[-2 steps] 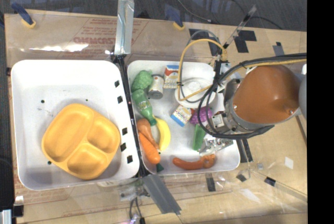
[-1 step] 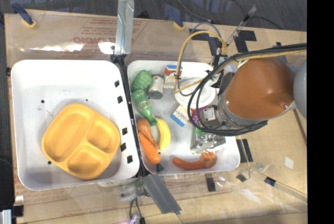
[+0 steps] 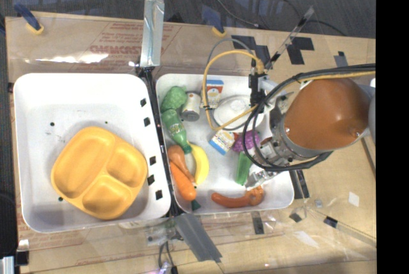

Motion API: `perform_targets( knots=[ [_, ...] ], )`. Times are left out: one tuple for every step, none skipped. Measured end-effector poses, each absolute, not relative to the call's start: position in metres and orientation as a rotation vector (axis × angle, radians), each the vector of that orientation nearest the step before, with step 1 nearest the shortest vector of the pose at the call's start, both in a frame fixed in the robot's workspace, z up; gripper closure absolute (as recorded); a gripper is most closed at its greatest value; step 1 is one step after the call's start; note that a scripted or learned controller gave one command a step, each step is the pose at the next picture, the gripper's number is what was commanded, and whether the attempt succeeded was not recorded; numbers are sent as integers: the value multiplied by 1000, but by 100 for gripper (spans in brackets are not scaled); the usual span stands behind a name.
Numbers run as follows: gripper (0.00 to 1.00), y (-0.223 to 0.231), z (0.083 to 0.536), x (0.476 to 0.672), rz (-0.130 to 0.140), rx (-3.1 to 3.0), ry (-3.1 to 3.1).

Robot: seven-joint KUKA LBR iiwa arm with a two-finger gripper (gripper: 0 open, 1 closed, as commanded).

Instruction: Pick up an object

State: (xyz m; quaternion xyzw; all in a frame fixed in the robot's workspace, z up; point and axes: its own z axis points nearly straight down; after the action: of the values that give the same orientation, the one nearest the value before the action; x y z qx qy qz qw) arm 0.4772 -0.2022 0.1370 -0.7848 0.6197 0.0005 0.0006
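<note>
Closest to the lens, the arm's orange band [image 3: 323, 114] is seen over the right side of the right bin [image 3: 281, 199], and most of what lies below it is hidden. The gripper [image 3: 261, 172] is made out at the band's lower left edge, low over the bin's floor, amid dark cables. Whether it is spread or pressed together cannot be told, and nothing can be seen to be gripped by it.

Just beside the gripper, on its left, a slim green vegetable [image 3: 244, 167] is found, standing nearly upright in the picture. A purple bunch of grapes [image 3: 246, 142] is placed just above that vegetable, partly covered by cables. Below the gripper, a red-brown sausage [image 3: 235, 200] is laid along the bin's near wall, with its right end close to the gripper.

Further left, a small blue and white carton [image 3: 221, 142] is set next to the grapes, and a white dish [image 3: 231, 112] is seen above it. A banana [image 3: 202, 164] and a carrot [image 3: 182, 180] are laid side by side towards the bin's left wall, touching. Above them a green bottle [image 3: 174, 127], a leafy green piece [image 3: 174, 99] and a small tin [image 3: 190, 107] are grouped in the upper left corner.

In the left bin [image 3: 38, 100], well apart from the gripper, a yellow divided plate [image 3: 99, 172] is rested on the floor.
</note>
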Motion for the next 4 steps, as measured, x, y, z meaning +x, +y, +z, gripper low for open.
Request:
perform_targets(
  knots=[
    [100,-200,96,534,-6,-2707,1588],
    [100,-176,206,561,-10,-2607,1748],
    [100,-95,91,526,9,-2983,987],
    [100,-93,100,526,14,-2985,982]
  ],
)
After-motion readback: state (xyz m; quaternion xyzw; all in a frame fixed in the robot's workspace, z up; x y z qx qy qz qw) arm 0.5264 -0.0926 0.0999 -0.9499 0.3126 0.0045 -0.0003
